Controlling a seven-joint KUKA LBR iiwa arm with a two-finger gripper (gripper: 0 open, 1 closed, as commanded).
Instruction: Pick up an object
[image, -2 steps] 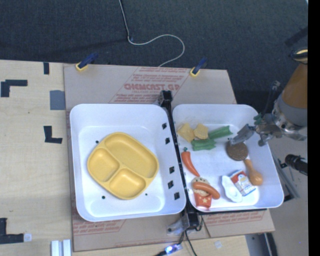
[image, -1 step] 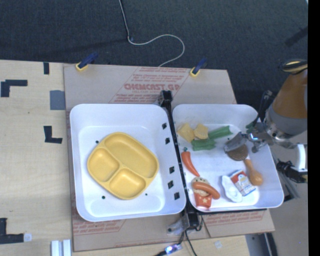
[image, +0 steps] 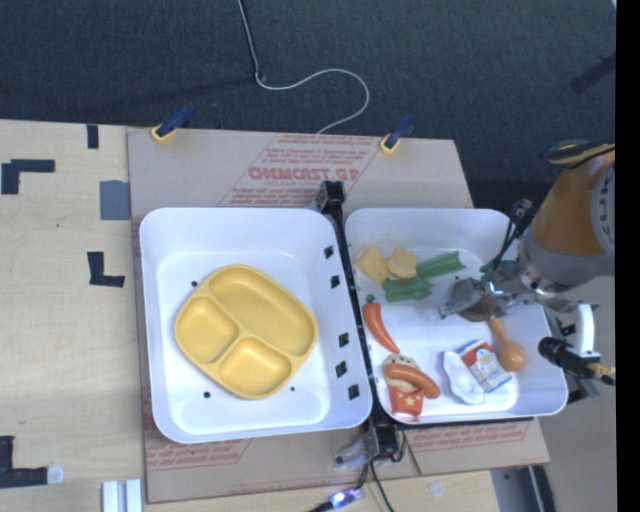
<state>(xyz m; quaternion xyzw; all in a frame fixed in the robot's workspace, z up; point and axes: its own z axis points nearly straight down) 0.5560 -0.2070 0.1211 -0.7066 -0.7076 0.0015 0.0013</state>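
The right bin (image: 440, 222) holds several small toy foods. Two yellow pieces (image: 385, 264) lie at its upper left, next to green pieces (image: 422, 278). A red-orange chili (image: 379, 327) sits along the left wall, with a hot dog toy (image: 410, 385) below it. A white packet with red and blue print (image: 478, 370) rests at the lower right, beside a brown wooden piece (image: 505, 343). My gripper (image: 466, 297) hangs low over the right half of this bin, just right of the green pieces and above the brown piece.
The left bin (image: 170, 240) carries a yellow divided plate (image: 246, 329). Black clips line the wall between the two bins. The grey arm with its orange band (image: 575, 215) comes in from the right, over the right bin's rim.
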